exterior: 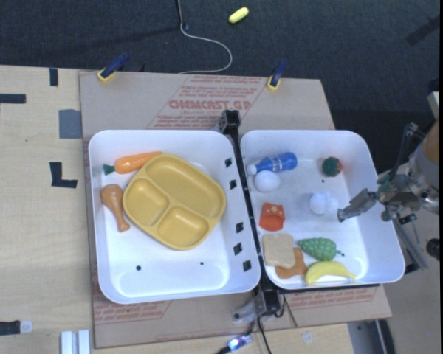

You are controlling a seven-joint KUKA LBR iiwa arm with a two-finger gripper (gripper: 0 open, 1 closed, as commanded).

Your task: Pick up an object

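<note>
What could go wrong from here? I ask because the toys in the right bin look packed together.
1. The banana, green toy and bread slice lie touching in the right bin, so a grasp there may nudge or catch a neighbour.
2. The white ball near the gripper is round and could roll away when touched.
3. The gripper sits close to the bin's right wall, so a descent might clip it.
</note>
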